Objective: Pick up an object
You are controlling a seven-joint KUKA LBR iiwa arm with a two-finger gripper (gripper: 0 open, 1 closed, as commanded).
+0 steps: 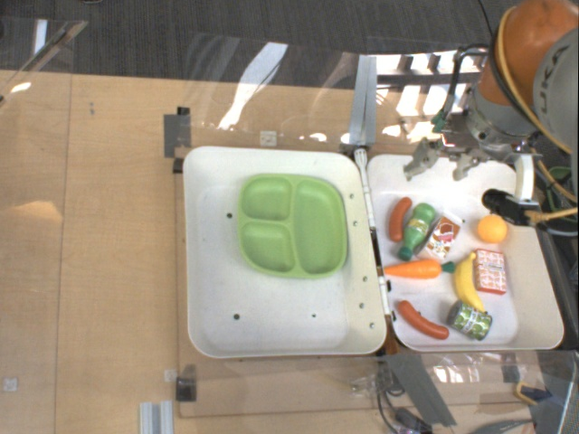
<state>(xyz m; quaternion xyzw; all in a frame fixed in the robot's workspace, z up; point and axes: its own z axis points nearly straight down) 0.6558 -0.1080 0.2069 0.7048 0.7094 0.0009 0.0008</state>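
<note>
Judging from my remote seat, nothing is picked up yet: every object lies loose in the right bin (543, 333). I take the orange (492, 229) as my landmark. The claw (450, 163) hangs up and left of the orange, over the bin's far bare corner, its two grey fingers spread apart with nothing between them, so I read it as released. What is left is the whole grasp: choose, descend, close, lift.

Left of the orange lie a small carton (443, 237), a green bottle (417, 228) and a red sausage (399, 219), the three packed close. Below-left of the orange a carrot (414, 270) lies crosswise; just below it sit a pink box (489, 271) and a banana (464, 283), touching. Further below are a green can (470, 321) and a second sausage (422, 319).

That crowding could foul a finger, I judge. A black part of the arm lies just beside the orange. Well left of the orange, the other bin (208, 324) holds a green divided plate (294, 226).
</note>
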